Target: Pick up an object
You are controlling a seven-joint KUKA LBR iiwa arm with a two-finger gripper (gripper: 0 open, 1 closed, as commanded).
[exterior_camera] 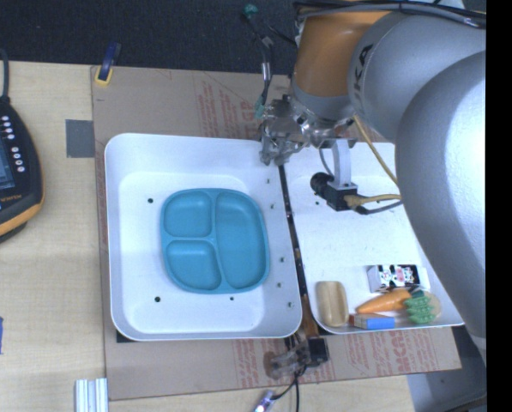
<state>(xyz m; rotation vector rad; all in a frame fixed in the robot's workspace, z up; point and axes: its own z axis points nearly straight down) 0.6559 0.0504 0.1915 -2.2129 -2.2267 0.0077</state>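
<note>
Poised over the far rim between the two bins: tool (277, 148), grip state impossible to tell. Waiting in the right bin's (358, 239) near corner: carrot toy (391, 302). Best descended onto squarely, clear of neighbouring clutter.

Blue divided plate (214, 239) flat (three compartments) in left bin (127, 170).

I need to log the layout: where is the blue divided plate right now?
The blue divided plate lies flat in the middle of the left bin, on the camera view's left side, well apart from the toy carrot in the right bin's near corner.
</note>
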